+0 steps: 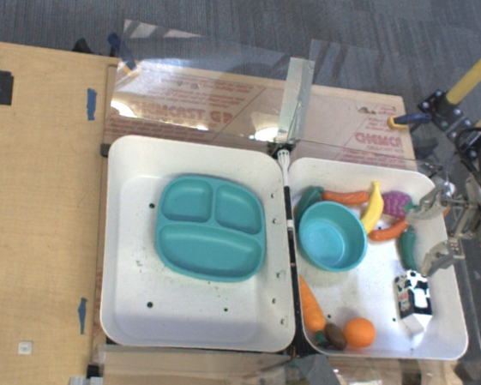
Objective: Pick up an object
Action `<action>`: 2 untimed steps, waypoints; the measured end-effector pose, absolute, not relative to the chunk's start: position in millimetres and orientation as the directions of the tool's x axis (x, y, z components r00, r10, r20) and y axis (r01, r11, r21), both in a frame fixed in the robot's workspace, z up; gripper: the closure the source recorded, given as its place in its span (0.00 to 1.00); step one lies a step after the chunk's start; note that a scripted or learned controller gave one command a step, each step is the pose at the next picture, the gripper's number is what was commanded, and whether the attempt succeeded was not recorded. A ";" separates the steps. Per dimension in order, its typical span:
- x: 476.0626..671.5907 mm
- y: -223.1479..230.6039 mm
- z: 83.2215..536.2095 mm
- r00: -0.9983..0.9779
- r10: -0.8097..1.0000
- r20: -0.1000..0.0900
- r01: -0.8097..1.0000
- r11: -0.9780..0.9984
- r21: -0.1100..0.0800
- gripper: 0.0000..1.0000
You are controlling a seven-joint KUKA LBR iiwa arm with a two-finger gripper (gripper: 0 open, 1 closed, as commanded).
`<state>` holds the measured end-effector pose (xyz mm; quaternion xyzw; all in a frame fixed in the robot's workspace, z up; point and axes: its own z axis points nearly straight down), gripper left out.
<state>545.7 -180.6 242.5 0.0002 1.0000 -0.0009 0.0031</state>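
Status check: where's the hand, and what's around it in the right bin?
Hand at right bin's right edge, nothing seen between its fingers. Toy food clustered by teal bowl; black-and-white toy just below hand. Divided teal plate in left bin.

A teal divided plate (212, 227) lies in the left white bin (116, 303). Beyond both bins, far side, a clear plastic sheet (201, 79) covers printed cardboard (360, 123).

Divided plate (212, 227) in left bin (122, 243); bowl (331, 235) in right bin (445, 327).
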 end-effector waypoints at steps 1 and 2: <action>575.2 -174.6 120.4 -0.983 -0.183 0.005 -0.183 0.983 0.005 0.00; 590.9 -144.3 89.3 -0.992 -0.126 -0.011 -0.126 0.992 -0.006 0.00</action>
